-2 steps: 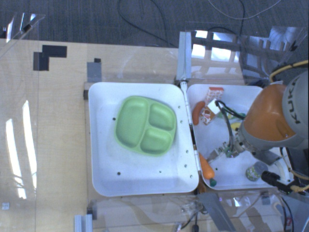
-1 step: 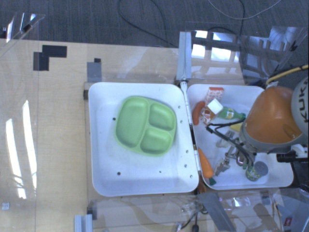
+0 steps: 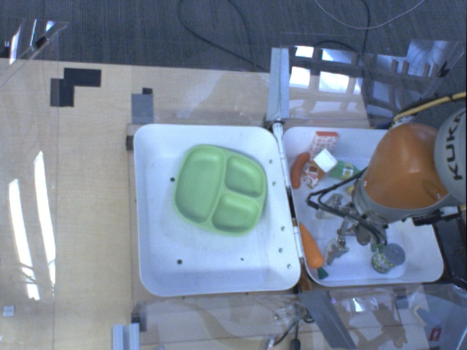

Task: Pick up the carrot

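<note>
The carrot (image 3: 312,247) is orange with a green tip at its near end. It lies in the right bin (image 3: 423,272), against the left wall near the front corner. My gripper (image 3: 349,240) hangs low over the right bin, just right of the carrot and apart from it. It is open with nothing between its fingers. The orange band of the arm (image 3: 405,170) covers the middle and right of the bin.
A green divided plate (image 3: 220,189) lies in the left bin (image 3: 157,268). In the right bin are a red sausage (image 3: 298,170), a red-and-white carton (image 3: 322,152), a small green item (image 3: 343,171) and a grey round can (image 3: 387,257) right of the gripper.
</note>
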`<state>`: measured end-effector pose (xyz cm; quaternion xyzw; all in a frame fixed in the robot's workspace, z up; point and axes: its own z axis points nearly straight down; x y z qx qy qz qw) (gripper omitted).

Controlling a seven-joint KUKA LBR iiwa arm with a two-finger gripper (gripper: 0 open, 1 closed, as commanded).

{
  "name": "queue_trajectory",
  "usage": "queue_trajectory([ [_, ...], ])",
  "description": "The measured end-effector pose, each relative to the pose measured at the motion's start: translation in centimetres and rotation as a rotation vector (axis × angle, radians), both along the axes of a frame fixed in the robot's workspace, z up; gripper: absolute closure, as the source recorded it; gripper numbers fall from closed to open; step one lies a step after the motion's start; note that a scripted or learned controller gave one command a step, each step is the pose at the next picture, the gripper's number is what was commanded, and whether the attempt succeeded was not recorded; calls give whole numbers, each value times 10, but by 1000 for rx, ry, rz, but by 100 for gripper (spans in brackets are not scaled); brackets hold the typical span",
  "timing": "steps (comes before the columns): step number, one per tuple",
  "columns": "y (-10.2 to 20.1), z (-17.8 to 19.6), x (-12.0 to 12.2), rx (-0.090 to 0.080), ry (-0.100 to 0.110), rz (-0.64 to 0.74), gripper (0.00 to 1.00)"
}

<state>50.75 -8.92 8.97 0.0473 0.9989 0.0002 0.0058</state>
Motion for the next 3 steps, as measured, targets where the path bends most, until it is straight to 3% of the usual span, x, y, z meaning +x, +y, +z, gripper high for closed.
queue_trajectory([
  [1, 9, 0, 21, -5, -2, 645, 0],
  [2, -38, 0, 37, -6, -3, 492, 0],
  [3, 7, 0, 22, -10, -4, 628, 0],
])
